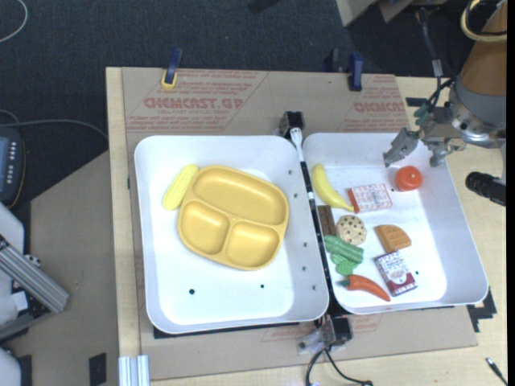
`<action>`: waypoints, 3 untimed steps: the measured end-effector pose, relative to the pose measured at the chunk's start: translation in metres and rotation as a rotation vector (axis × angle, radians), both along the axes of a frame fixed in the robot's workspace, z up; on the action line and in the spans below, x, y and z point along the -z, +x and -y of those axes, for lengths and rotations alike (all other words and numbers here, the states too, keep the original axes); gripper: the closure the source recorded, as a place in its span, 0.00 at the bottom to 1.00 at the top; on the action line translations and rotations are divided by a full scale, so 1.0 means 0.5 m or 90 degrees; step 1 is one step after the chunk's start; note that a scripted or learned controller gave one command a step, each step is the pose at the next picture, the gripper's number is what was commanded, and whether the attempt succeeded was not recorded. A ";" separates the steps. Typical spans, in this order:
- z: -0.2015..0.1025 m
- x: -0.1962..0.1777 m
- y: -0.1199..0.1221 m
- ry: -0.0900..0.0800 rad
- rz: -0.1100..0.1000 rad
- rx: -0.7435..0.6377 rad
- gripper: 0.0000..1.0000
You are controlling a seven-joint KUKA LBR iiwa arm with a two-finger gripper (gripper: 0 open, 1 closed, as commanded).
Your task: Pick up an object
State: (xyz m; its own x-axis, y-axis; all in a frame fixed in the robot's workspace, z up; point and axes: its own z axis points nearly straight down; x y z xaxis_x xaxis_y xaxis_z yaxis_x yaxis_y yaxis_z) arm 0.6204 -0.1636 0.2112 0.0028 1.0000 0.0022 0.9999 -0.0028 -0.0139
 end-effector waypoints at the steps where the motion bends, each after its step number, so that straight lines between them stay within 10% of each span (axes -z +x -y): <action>1: 0.000 -0.018 0.006 -0.002 0.010 -0.002 0.00; 3: 0.002 0.192 0.016 -0.001 0.007 -0.002 0.00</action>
State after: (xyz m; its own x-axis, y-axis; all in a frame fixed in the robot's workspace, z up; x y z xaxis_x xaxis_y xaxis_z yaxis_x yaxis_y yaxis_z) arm 0.6282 -0.1645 0.1153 -0.0008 1.0000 0.0013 1.0000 0.0008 -0.0030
